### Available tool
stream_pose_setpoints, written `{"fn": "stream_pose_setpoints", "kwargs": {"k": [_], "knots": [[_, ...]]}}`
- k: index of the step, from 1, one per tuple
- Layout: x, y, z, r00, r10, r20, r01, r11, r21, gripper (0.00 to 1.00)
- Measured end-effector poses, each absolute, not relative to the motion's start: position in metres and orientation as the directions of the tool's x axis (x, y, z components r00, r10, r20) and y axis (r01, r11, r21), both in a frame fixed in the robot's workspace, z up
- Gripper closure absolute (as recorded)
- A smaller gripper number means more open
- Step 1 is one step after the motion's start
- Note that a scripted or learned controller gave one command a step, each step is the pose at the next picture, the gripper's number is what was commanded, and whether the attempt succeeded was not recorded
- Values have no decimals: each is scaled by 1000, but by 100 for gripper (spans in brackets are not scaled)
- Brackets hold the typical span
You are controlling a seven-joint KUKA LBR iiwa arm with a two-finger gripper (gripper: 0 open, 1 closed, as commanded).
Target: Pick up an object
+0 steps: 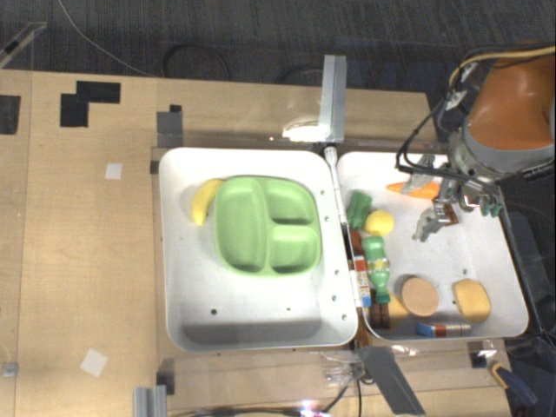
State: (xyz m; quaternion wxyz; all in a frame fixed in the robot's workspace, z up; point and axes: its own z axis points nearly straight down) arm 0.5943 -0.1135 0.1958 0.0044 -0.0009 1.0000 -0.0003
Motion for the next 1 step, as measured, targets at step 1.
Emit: {"fn": "stream_pose_setpoints", "kwargs": {"k": [1], "knots": [[591, -105, 98, -997, -77, -12, -77, 997, -2, 0]]}}
